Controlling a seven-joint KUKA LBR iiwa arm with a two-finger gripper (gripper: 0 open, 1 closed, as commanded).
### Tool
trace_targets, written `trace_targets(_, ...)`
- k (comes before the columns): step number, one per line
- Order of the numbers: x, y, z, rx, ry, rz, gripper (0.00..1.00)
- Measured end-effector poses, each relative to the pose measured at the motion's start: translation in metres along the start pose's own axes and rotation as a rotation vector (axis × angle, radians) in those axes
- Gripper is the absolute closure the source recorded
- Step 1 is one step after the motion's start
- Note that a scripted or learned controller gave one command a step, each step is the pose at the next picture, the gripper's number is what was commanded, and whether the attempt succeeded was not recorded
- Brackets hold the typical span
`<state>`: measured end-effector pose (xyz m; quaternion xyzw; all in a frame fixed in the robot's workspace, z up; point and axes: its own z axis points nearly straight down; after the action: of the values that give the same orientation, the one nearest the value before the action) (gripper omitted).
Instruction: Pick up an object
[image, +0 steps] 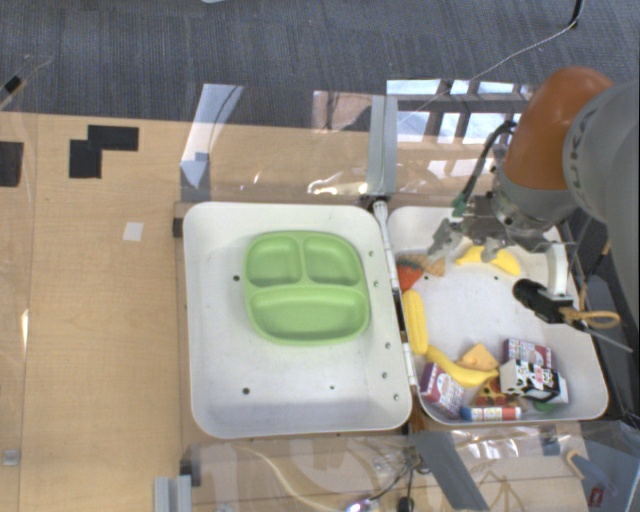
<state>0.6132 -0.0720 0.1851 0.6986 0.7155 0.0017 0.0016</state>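
My gripper (466, 240) hangs low over the far part of the right bin (597, 395), the grey arm with its orange band reaching in from the right. Just beneath it lies a yellow object (506, 262), partly hidden by the gripper. I cannot tell whether they touch. Along the bin's left wall lie a red-orange piece (408, 276) and a yellow corn cob (414, 322). The front of the bin holds a banana (453, 366), a cheese wedge (480, 356), a purple packet (440, 386), a red-and-white carton (530, 355) and a black-and-white box (515, 378).
The left bin (230, 390) holds a green divided plate (304, 286) at its middle. A red-and-blue marker (495, 411) lies against the right bin's front wall. A bare white patch of floor (470, 305) lies in the middle of the right bin.
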Motion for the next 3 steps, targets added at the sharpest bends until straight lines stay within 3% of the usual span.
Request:
trace_targets(1, -0.082, 0.021, -0.050, -0.002, -0.002, -0.182, 0.00)
trace_targets(2, -0.130, 0.038, 0.029, -0.001, -0.002, -0.430, 0.00)
trace_targets(3, -0.136, 0.053, 0.092, 0.012, 0.005, -0.569, 0.00)
